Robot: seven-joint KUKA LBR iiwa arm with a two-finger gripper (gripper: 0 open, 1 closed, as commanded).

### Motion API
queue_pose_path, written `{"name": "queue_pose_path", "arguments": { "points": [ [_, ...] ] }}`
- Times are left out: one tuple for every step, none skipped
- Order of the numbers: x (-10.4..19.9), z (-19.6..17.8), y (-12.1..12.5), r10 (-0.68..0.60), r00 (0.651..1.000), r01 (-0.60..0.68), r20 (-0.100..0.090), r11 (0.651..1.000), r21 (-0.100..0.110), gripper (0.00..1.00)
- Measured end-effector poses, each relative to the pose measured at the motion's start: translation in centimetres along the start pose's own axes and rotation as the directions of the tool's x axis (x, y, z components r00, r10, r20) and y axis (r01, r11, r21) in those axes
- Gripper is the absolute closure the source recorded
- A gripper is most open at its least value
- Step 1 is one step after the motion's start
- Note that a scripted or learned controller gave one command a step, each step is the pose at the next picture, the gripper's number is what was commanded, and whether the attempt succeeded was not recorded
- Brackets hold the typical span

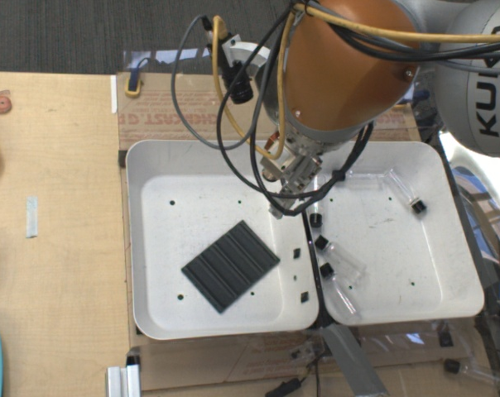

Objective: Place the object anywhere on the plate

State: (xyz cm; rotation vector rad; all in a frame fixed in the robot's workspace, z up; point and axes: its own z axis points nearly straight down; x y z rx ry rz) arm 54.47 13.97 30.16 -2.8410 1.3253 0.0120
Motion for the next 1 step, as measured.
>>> {"name": "queue_pose_path", "arguments": {
  "points": [
    [-0.67,-1.39,4.25,-0.267,0.964,0.267,-0.003,0.964,-0.004,1.00]
  ]
}}
